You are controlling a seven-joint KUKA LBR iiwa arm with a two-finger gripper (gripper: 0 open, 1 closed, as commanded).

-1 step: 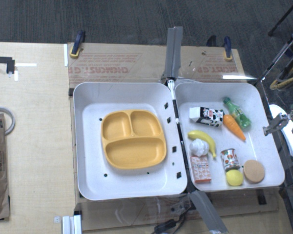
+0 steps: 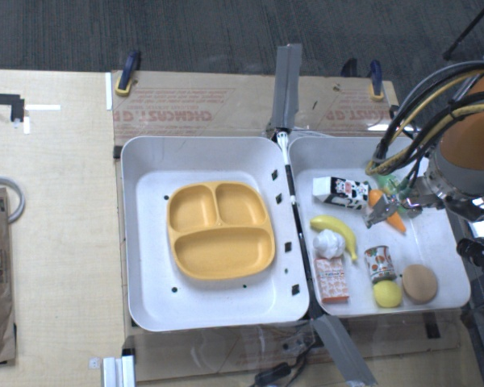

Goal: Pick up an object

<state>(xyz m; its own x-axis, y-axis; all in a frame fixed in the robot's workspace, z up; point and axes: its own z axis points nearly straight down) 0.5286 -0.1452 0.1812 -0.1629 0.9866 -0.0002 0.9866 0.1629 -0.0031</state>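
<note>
Tool (image 2: 385, 210) low over carrot (image 2: 395, 220) nr far-right edge of right bin (image 2: 460, 297), finger state can't tell; best centred w/ clearance from milk carton (image 2: 340, 191) before closing.

Yellow divided plate (image 2: 220, 230) — alone in left bin (image 2: 145, 297).

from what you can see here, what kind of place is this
Probably a robotics lab test bench rather than a kitchen. Two shallow white bins sit clamped side by side on a workbench, a cabled robot arm reaches in from the right, and the food is toy-like: a banana and a lemon.
</note>
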